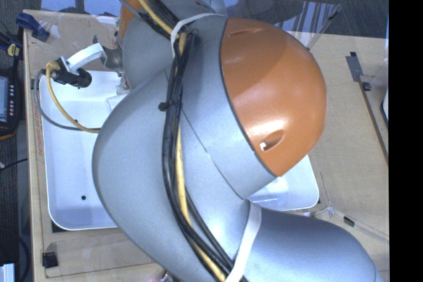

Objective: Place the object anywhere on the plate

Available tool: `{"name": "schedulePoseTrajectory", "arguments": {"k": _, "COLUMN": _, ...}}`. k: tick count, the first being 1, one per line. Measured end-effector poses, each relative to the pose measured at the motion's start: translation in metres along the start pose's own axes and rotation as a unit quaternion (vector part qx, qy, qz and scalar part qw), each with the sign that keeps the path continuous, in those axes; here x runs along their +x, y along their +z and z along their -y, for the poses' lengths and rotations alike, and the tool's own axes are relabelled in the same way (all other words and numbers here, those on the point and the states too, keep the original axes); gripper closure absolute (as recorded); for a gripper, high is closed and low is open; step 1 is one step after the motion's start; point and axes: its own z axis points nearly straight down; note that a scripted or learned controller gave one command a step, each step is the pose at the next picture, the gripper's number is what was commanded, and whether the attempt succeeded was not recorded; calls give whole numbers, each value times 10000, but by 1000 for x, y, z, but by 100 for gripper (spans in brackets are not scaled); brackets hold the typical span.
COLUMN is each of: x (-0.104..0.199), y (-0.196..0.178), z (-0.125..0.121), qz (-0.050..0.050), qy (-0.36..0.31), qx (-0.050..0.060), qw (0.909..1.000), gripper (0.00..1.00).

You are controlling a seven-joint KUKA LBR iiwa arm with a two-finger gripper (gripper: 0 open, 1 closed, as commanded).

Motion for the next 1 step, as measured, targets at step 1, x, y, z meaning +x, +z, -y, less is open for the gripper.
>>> {"name": "schedulePoseTrajectory", "arguments": {"k": 1, "x": 17, "y": -63, "z": 45, "qz": -39, "qy": -95, "qx": -2, "qw": 9999, "gripper": 100}}
